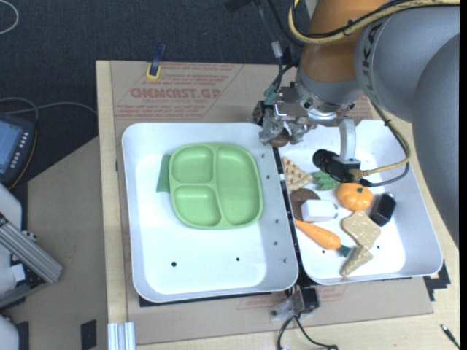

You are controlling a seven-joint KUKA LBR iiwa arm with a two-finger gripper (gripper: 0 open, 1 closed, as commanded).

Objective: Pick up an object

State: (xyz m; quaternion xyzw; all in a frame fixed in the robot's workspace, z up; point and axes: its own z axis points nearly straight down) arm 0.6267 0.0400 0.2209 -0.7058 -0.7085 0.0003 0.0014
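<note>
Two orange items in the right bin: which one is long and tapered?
The orange toy carrot, lying near the bin divider; the round orange pumpkin-shaped toy sits farther right.

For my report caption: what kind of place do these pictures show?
Probably a robotics lab set up for picking tests. A grey arm reaches over two white bins; the right one holds toy food such as a carrot, and loose cables lie around the bench.
</note>
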